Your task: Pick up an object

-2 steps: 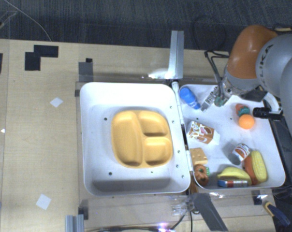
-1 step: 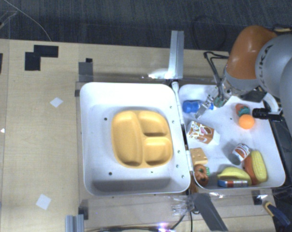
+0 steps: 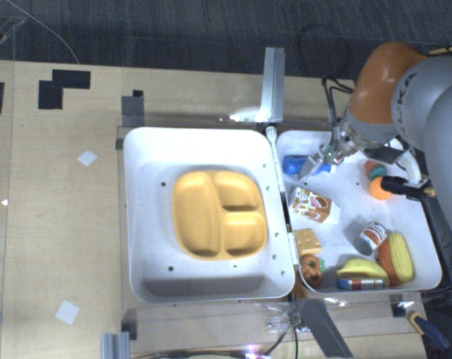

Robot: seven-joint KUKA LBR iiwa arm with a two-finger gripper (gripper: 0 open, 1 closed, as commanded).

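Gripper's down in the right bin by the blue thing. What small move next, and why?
Probably ease the gripper a touch left over the blue object, then lower. It sits at that object's right edge in the right bin, not centred on it, so a grasp here would likely slip.

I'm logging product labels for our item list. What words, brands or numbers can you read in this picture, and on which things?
No text can be read.
White packet with a red and brown print: too blurred to read.
Small can with a red and white label: too small to read.
Blue item near the gripper: no lettering to make out.
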